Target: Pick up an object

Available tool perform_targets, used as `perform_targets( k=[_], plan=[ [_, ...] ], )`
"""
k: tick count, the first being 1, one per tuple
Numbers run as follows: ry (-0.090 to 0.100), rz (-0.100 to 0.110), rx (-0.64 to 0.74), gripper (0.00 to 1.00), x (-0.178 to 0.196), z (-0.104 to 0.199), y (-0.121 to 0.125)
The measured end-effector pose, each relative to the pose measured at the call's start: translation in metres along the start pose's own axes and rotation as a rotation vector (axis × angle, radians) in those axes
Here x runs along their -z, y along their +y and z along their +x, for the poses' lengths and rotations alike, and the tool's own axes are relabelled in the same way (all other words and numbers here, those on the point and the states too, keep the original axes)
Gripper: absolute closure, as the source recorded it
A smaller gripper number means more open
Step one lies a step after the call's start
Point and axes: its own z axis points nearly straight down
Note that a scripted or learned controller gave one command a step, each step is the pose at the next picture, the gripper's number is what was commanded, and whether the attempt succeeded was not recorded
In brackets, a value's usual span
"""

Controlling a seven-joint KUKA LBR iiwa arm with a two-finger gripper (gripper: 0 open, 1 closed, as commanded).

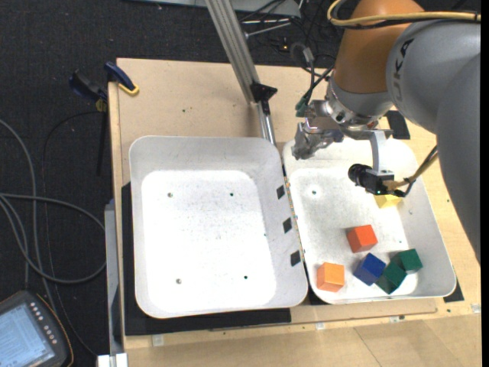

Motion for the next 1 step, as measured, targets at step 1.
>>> perform_targets(
  k=[1],
  plan=[
    [-0.001,-0.004,0.000,1.00,0.0140,0.0581,-0.0093]
  ],
)
